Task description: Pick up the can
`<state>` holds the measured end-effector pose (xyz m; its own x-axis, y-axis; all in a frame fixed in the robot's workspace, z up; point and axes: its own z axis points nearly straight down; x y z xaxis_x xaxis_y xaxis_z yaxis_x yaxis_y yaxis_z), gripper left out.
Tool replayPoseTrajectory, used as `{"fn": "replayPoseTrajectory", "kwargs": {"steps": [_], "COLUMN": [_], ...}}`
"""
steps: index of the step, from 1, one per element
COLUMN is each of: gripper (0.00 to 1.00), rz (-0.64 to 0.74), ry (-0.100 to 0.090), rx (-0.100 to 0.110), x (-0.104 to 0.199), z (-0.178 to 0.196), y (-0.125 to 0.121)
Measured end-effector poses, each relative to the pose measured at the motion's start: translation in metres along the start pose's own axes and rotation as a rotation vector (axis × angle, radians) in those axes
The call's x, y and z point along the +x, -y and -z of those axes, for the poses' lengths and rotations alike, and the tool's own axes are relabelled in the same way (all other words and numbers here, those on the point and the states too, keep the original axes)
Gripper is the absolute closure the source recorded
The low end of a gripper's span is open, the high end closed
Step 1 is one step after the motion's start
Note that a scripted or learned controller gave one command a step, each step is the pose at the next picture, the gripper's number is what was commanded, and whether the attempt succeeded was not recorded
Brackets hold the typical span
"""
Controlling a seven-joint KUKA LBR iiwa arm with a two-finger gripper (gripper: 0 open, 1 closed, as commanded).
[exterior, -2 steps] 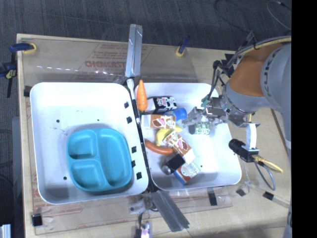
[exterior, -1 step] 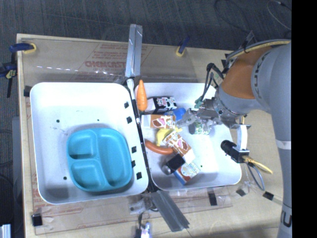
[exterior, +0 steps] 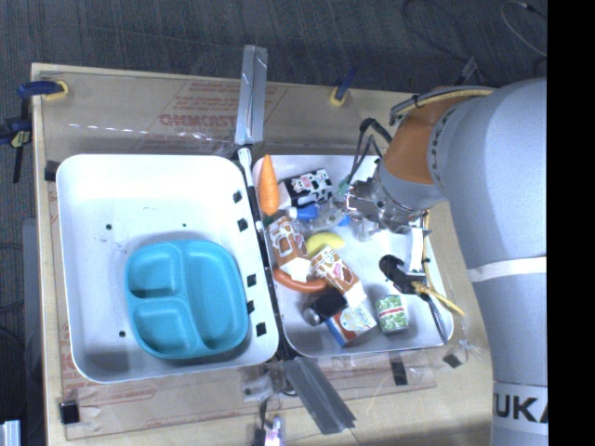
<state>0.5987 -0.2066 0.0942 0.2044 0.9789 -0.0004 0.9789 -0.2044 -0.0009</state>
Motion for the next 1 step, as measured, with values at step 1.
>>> {"fn": "replayPoseTrajectory", "kwargs": {"steps": [1], "gripper": [0.00], "rz": [0.297], "ry": [0.017], "rx": [-0.016], "x": [0.0394], "z": [0.0026], "y": [0.0500]}}
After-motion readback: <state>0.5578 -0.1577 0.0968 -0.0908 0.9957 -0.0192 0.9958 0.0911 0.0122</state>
